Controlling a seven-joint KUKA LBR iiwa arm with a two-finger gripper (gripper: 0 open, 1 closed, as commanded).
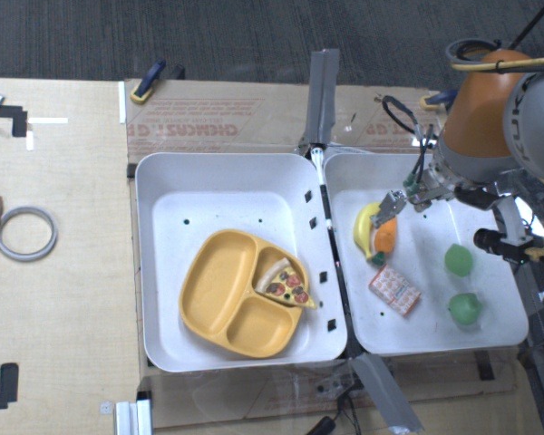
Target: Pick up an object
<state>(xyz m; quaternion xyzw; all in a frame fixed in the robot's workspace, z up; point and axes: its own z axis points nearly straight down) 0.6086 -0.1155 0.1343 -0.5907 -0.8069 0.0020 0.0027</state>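
The right bin [435, 326] holds a yellow banana [364, 228] with an orange piece [385, 236] lying against it. A red-and-white patterned packet [394, 290] and two green round objects [459, 260] [464, 308] are in the same bin. My gripper [392, 206] hangs over the upper middle of this bin. Its tip is just above and to the right of the banana and the orange piece. Nothing is visibly held. The left bin [163, 198] contains a yellow divided plate [213, 288] with a toy pizza slice [286, 284] in one compartment.
The grey and orange arm [490, 107] reaches in over the right bin's far right corner. A grey divider bar [322, 89] runs between the bins. A tape roll [25, 232] lies on the bench at far left and a blue clamp [148, 80] behind the left bin.
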